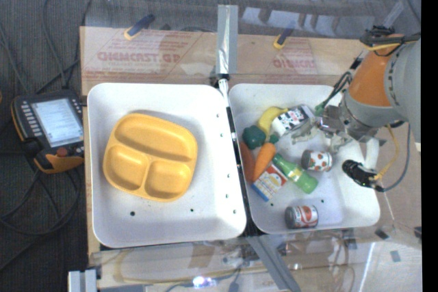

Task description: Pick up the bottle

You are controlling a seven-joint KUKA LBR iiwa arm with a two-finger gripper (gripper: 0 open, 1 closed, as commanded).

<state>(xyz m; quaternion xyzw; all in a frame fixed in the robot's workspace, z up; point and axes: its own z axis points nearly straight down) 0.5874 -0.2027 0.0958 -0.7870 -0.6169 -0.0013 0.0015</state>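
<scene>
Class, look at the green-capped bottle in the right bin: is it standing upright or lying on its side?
Lying on its side. The bottle rests lengthwise on the floor of the right bin, green cap pointing toward the lower right, beside the carrot.

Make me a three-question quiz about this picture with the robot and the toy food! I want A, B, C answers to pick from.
1. Where is the yellow tray?
A. in the left bin
B. in the right bin
C. on the floor

2. How many cans are in the right bin?
A. none
B. two
C. five

3. How is the bottle with the green cap?
A. standing upright
B. lying on its side
C. hanging from the pincer

Answers:
1. A, the tray sits in the middle of the left bin.
2. B, one can lies near the pincer and another can lies near the bin's front edge.
3. B, the bottle lies flat on the bin floor beside the carrot.
</scene>
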